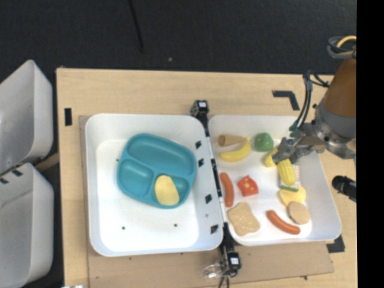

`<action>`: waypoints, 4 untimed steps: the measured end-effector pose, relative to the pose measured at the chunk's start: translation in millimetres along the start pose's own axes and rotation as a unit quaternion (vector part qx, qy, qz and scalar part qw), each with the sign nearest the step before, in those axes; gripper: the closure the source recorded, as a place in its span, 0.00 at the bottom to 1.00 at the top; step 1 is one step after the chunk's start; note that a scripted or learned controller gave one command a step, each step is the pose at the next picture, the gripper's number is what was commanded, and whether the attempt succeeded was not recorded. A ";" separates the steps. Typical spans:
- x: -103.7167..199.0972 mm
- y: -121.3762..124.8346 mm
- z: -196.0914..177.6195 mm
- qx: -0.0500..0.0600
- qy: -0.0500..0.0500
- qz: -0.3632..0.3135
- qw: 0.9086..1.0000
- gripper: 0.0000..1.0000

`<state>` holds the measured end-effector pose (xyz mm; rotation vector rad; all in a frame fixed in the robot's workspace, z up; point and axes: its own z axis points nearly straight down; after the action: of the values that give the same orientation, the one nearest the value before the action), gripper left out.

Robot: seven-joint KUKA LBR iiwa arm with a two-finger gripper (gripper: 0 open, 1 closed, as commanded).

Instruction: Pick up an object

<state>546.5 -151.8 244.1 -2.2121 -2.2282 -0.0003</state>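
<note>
The right bin holds toy food: a banana, a green round piece, a corn cob, a small yellow piece, a red pepper, two sausages and a bread slice. My gripper hangs low over the bin's upper right part. It is just above the corn cob's top end and beside the small yellow piece. I see nothing lifted clear of the bin floor.
The left bin holds a blue divided plate with a yellow oval in its lower compartment. A tan cone piece lies near the divider. A yellow wedge and a brown round sit below the corn.
</note>
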 end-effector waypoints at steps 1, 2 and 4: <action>49.6 17.5 -5.4 0.001 0.000 0.000 1.000 1.00; 93.8 29.5 8.3 0.001 -0.001 0.001 1.000 1.00; 138.3 34.3 12.1 0.000 -0.001 0.003 1.000 1.00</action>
<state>579.8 -13.2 232.1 -2.2206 -2.2220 0.0013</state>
